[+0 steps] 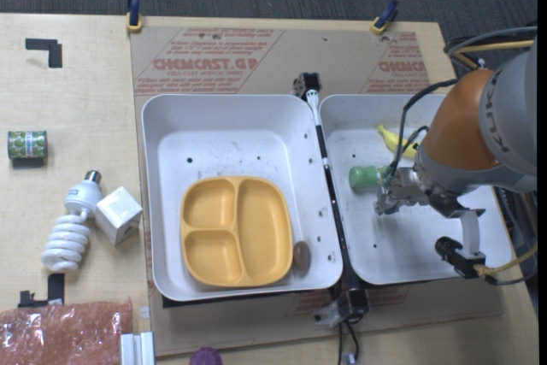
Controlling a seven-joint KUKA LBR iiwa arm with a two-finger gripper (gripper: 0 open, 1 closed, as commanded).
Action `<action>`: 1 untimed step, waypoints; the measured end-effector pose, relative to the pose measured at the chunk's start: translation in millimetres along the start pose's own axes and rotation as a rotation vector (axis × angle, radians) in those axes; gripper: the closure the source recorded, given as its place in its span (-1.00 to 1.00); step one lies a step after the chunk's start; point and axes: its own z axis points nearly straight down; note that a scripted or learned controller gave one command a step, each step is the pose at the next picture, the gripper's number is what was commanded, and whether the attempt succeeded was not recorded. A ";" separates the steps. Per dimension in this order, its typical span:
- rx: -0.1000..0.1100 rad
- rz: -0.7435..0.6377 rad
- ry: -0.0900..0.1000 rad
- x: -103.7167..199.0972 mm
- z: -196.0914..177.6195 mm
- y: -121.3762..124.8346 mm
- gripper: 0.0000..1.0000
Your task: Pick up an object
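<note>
Gripper (389, 203) dips into the right white plastic bin (367, 256) beside the small green cylindrical object (363, 177), lining up a grab, finger state unclear.

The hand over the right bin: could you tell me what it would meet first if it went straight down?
Probably the bare floor of the right bin; the green object lies just beside the hand.

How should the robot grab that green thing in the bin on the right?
Probably from straight above, fingers closing across the middle of the green object. It looks short and rounded, lying flat on the right bin floor with bare space on its left. The gripper is just beside it, and a yellow object sits close above.
</note>
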 end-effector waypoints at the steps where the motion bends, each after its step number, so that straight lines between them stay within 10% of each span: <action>1: 0.001 -0.001 -0.001 -62.7 -21.5 41.2 1.00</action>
